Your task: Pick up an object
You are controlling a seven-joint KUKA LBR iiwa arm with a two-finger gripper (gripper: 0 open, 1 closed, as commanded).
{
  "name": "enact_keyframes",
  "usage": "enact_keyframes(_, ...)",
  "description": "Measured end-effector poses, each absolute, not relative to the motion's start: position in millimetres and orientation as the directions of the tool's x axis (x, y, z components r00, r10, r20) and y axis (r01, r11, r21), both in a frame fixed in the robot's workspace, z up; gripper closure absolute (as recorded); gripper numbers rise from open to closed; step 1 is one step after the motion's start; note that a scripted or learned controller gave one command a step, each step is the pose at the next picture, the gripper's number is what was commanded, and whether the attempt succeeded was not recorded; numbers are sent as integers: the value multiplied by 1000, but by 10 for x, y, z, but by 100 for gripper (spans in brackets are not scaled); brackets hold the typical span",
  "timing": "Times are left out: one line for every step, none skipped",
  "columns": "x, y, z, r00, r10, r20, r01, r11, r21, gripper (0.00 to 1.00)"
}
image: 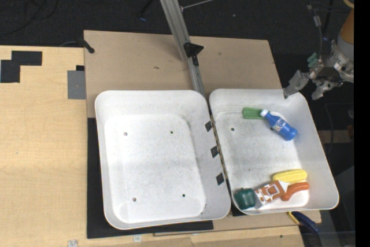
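We see two shallow white plastic bins side by side on the bench, joined along their shared edge by three small black clips (213,151). The left bin (151,156) shows a speckled floor with a few small dark dots near its corners. The right bin (319,153) holds all the loose objects.

Near the far side of the right bin lies a small blue plastic bottle with a white neck (280,125), tilted diagonally, its neck end touching a flat green rectangular block (251,113). At the near side of that bin a yellow corn-cob-shaped toy (290,176) lies just above a curved orange plastic piece (293,188). Left of those sits an orange-and-white printed packet (266,194), and beside it, in the near left corner, a dark green rounded cup-like object (245,198).

The grey two-finger gripper (307,87) hangs just outside the far right corner of the right bin, over the dark floor, well apart from every object. Its two fingers (293,83) are spread apart with nothing between them.

A long silver aluminium rail (175,21) slants from the top of the view to the junction of the bins.
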State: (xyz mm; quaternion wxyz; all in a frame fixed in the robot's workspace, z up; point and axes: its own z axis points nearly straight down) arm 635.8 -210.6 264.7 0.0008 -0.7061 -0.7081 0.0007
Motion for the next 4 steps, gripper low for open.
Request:
enact_keyframes(6359,-2103,2647,-5,1000,0,1000,5,-3,0)
enact_keyframes(6341,-2191,2114,-2,1000,0,1000,2,-2,0)
enact_keyframes(6235,-2145,1590,-1,1000,2,1000,1,-7,0)
enact_keyframes(6184,-2111,1167,-1,1000,-7,1000,1,10,0)
